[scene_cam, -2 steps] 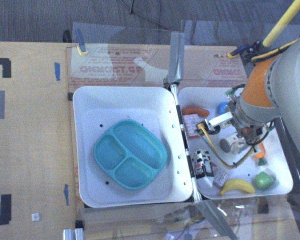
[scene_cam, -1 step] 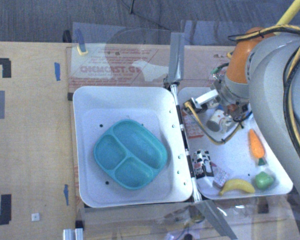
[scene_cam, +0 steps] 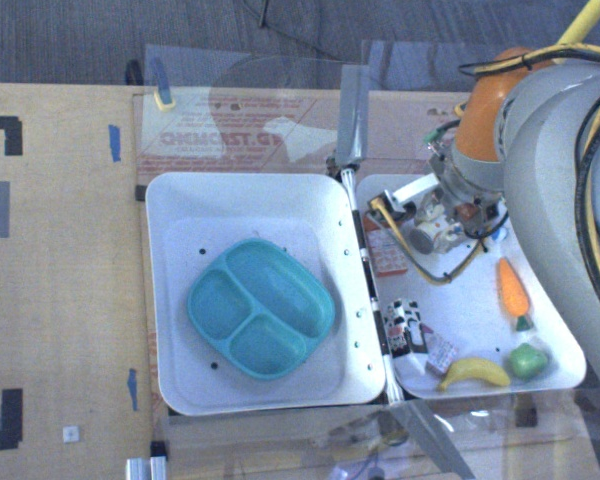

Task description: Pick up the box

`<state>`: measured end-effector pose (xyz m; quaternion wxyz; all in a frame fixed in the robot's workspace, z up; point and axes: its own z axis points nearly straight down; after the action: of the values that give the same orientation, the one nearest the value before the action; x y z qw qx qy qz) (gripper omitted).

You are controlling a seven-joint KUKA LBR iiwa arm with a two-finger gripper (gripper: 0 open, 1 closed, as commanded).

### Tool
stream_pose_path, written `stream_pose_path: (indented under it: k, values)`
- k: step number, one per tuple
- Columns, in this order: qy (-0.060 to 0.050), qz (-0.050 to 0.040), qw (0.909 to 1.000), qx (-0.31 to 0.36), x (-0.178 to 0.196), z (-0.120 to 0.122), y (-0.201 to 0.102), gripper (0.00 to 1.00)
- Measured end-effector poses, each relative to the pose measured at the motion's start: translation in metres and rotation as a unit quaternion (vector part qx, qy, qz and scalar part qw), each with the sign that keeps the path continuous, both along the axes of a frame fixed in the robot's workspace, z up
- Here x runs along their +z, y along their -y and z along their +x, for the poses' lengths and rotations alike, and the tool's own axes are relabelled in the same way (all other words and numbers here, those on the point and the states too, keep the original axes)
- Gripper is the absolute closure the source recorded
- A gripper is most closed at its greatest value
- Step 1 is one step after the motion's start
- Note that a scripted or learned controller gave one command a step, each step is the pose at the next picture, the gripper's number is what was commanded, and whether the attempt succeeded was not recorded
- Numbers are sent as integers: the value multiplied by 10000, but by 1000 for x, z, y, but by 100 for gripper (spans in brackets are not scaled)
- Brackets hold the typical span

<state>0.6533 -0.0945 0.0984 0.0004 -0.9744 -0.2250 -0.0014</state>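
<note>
Robot arm (scene_cam: 555,118) overhangs the right bin (scene_cam: 480,288); its pincer (scene_cam: 430,230), aperture indeterminable, hovers beside the box (scene_cam: 385,250) lying against that bin's left wall. A good grasp likely requires centring over the box, clear of the wall.

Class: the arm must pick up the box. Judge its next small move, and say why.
Probably lower the gripper toward the box lying flat by the right bin's left wall. The gripper sits just beside and above it, with nothing visibly held.
</note>
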Motion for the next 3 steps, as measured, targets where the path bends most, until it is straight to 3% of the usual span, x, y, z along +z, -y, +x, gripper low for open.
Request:
stream_pose_path:
  k: [1,2,3]
  values:
    - [-13,-3,9968,-797,86,5,-17,100]
    - [-13,-4,9968,-797,86,5,-18,0]
    - [-33,1,9917,-1287,39,-71,76,0]
